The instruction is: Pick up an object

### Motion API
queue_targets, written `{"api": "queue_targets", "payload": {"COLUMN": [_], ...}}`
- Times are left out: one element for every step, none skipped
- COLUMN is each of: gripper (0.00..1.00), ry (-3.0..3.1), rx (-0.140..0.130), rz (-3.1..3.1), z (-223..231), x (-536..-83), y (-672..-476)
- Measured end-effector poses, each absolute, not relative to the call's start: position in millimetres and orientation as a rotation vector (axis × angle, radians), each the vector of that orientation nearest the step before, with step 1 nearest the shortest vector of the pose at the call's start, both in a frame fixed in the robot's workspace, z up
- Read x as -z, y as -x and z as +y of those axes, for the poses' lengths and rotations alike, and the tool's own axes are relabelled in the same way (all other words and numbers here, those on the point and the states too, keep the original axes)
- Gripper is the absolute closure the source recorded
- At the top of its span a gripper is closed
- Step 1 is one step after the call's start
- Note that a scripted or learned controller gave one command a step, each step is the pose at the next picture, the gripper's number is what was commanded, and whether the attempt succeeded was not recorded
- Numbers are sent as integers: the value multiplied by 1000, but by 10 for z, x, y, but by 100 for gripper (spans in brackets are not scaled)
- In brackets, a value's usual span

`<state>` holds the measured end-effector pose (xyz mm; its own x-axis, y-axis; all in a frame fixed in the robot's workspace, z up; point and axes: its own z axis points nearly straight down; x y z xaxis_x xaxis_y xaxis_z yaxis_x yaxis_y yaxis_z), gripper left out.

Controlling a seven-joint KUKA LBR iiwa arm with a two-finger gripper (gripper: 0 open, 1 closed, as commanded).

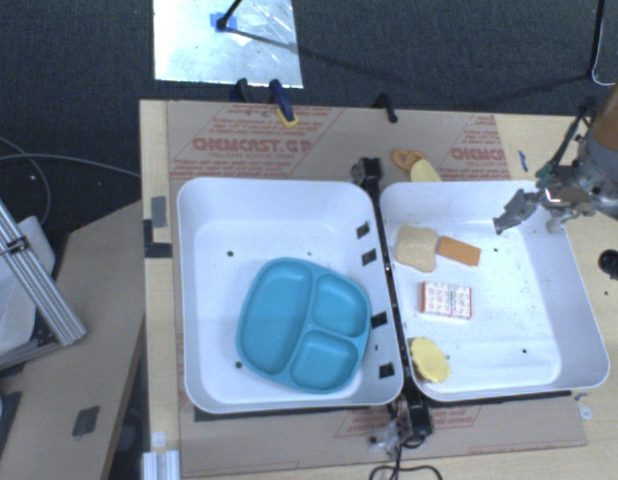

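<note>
Claw (529, 211) hovers at the right bin's (559, 298) 1 o'clock corner, fingers apart, nothing between them. Bread (416, 248), orange block (459, 252), red-patterned box (446, 300) and yellow piece (429, 359) lie along that bin's 9 o'clock side. Blue plate (304, 325) sits in the left bin (214, 268).

1. 2 white bins (289, 196)
2. 1 blue divided plate (304, 325)
3. 1 beige bread piece (416, 248)
4. 1 orange block (459, 251)
5. 1 red-patterned packet (446, 300)
6. 1 yellow piece (429, 359)
</note>
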<state>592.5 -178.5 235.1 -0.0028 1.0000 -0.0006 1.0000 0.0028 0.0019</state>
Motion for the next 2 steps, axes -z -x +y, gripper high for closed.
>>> {"api": "queue_targets", "payload": {"gripper": [0,100], "ry": [-2233,-2216], "rx": [11,-3], "rz": [2226,2221], "z": [-1956,-1948], "x": [-1174,-1350], "y": [-5209,-5276]}}
